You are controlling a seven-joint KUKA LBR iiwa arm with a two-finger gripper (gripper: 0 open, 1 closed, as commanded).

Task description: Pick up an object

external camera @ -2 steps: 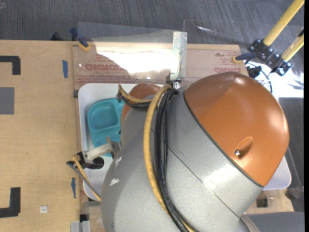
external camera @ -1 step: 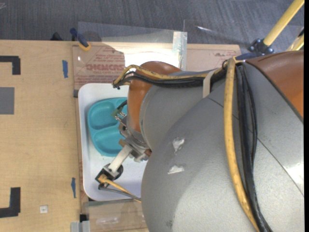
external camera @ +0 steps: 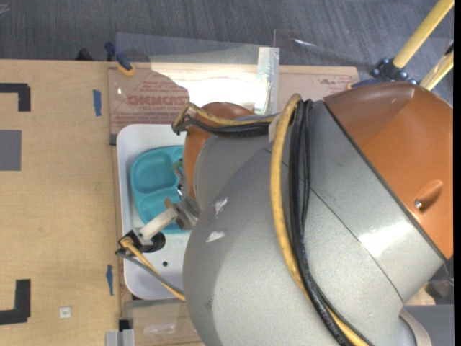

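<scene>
In the white bin (external camera: 130, 150), I see my arm (external camera: 288, 251) over a teal tray (external camera: 153, 171); reaching step, I judge. End effector state: cannot tell.

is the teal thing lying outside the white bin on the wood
No, the teal object lies inside the white bin, against its left wall, partly covered by the grey arm.

I work in a robotics lab, by every sign. My grey arm (external camera: 302, 251) with its orange band (external camera: 403, 157) and yellow cabling (external camera: 282, 215) fills the right of the frame. At left lies a plywood bench (external camera: 50, 193) marked with black tape corners (external camera: 20, 96) and blue tape tabs (external camera: 96, 102). A white bin (external camera: 128, 146) sits at centre, grey carpet (external camera: 216, 9) along the top.
</scene>
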